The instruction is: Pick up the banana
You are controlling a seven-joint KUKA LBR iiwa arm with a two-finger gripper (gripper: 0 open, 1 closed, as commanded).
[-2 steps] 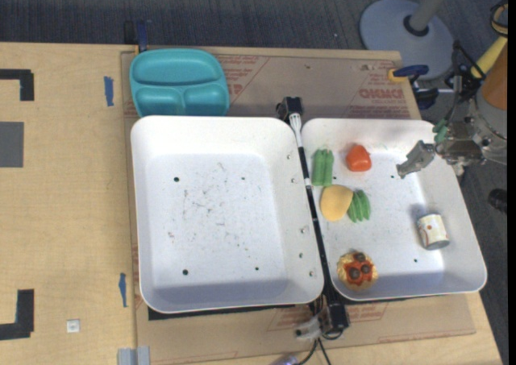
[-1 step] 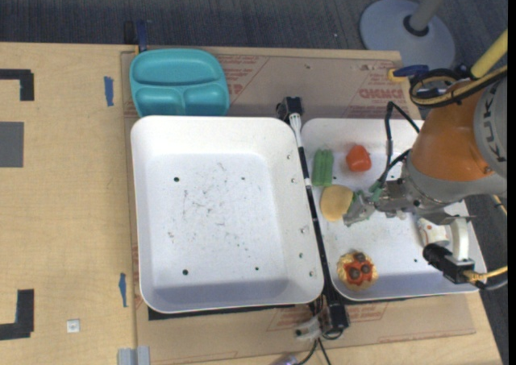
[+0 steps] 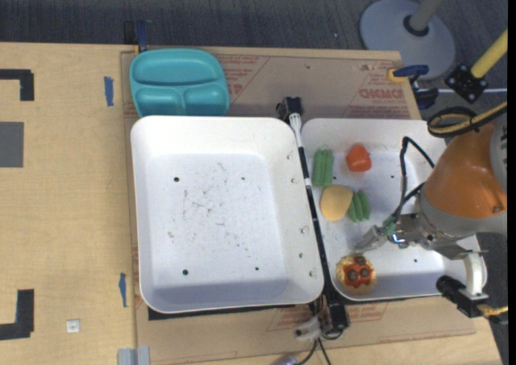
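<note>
Right now the banana (image 3: 337,203) lies in the right white bin (image 3: 419,281), near the wall that meets the left white bin (image 3: 216,209). It is yellow and looks short and plump from up here. Its long way seems to run from the far side of the bin toward the near side, tipped just a little. Which end is the stem is too small to tell.

The arm (image 3: 461,186) comes in from the right and bends low over the right bin. Its orange band sits high, and the grey wrist below it leans to the left. The gripper (image 3: 373,236) points left and a bit down, toward the bin floor. It is near the banana, just below and to the right of it, and it is not touching it. Whether the gripper is apart or together is not clear, and nothing shows inside it.

One banana is here. Two green veggies are here: one green veggie (image 3: 322,168) just above the banana, and another green veggie (image 3: 359,205) touching its right side. One orange-red fruit (image 3: 358,159) sits farther back. One round red and yellow toy (image 3: 357,273) sits by the near wall. Two white bins stand side by side. One teal tray (image 3: 179,81) lies behind the left bin.
</note>
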